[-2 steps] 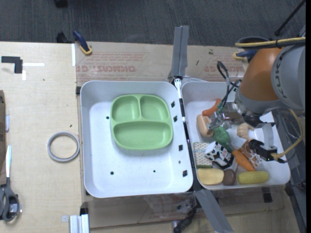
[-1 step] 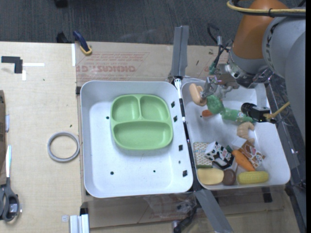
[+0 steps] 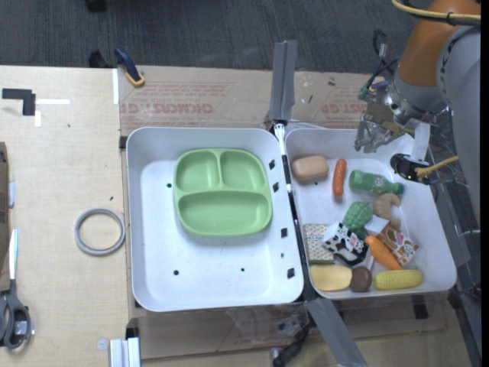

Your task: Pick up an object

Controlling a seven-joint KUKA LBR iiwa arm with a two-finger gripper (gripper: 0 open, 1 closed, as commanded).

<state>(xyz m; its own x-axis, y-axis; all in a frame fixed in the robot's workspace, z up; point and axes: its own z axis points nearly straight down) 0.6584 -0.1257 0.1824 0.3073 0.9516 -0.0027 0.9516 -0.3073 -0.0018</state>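
My gripper (image 3: 372,139) hangs over the far edge of the right bin (image 3: 438,228), above and behind the toys, with nothing visibly between its fingers. Just below it in the bin lie a tan bread loaf (image 3: 309,168), an orange carrot (image 3: 339,177) and a green bottle (image 3: 374,182). Nearer the front sit a green leafy toy (image 3: 356,215), a black-and-white cow (image 3: 345,243), a second carrot (image 3: 381,252), a yellow corn cob (image 3: 396,279), a brown piece (image 3: 361,279) and a yellow wedge (image 3: 331,277).
The left bin (image 3: 149,228) holds a green divided plate (image 3: 223,190). A grey divider bar (image 3: 283,82) rises between the bins. On the bench to the left lie a tape ring (image 3: 99,230) and scissors (image 3: 13,316). A blue clamp (image 3: 130,67) sits at the back.
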